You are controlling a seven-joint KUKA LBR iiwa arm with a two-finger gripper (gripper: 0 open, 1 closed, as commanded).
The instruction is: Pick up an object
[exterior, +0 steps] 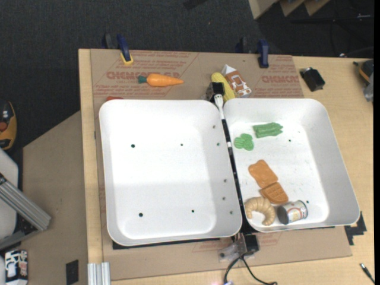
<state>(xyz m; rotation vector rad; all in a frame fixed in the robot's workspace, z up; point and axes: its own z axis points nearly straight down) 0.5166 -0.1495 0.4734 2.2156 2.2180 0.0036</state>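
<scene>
Right bin [332, 159]: two green pieces [266, 129], two orange slabs [262, 173], one croissant [261, 209], one can [293, 211]. One carrot [161, 81] behind left bin [119, 159].

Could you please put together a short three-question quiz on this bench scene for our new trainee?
1. True or false: the carrot lies inside the left bin.
2. Which item sits nearest the front edge of the right bin? A) the green pieces B) the croissant C) the orange crackers
3. Fill in: beside the croissant, on its right, lies a small ____ on its side.

Key:
1. False; it lies on the cardboard behind the bins.
2. B.
3. can.
</scene>
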